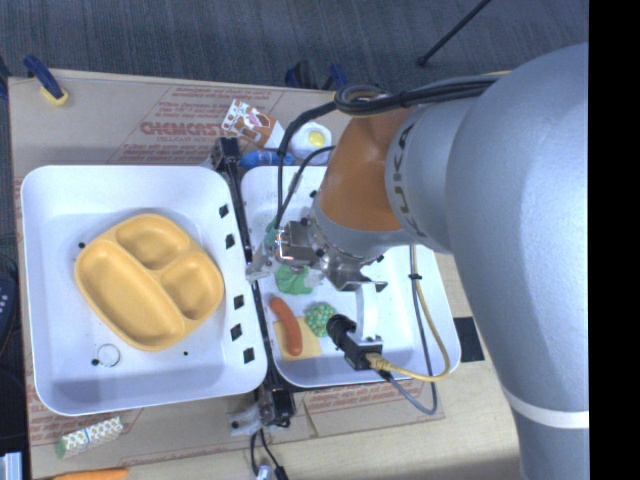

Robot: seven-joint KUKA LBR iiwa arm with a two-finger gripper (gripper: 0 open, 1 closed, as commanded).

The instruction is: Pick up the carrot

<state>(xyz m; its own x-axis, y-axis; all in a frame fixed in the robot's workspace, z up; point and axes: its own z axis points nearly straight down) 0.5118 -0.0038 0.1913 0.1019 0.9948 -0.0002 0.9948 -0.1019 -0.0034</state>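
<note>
The gripper [287, 252] hangs low over the left part of the right bin [396, 313], close to the wall it shares with the left bin [30, 268]. The grey arm [500, 198] and its orange band cover much of it from above. Whether the gripper is spread or pressed together cannot be told from this angle, and nothing can be seen pinched in it. A smooth green piece [293, 281] sits right under the gripper's near side, touching it or almost so. The carrot [287, 325] lies just past that piece, on the side towards the view's bottom edge. It is an orange-red stick resting flat on the bin floor, apart from the gripper. Its lower end overlaps a yellow slab [309, 347]. A bumpy green lump [320, 318] sits just to the carrot's right, below the gripper. Beyond the gripper, at the far end of the same bin, is an egg [315, 138], partly hidden by cables. To the gripper's left, across the wall, a yellow plate [150, 280] with three wells lies in the left bin.
</note>
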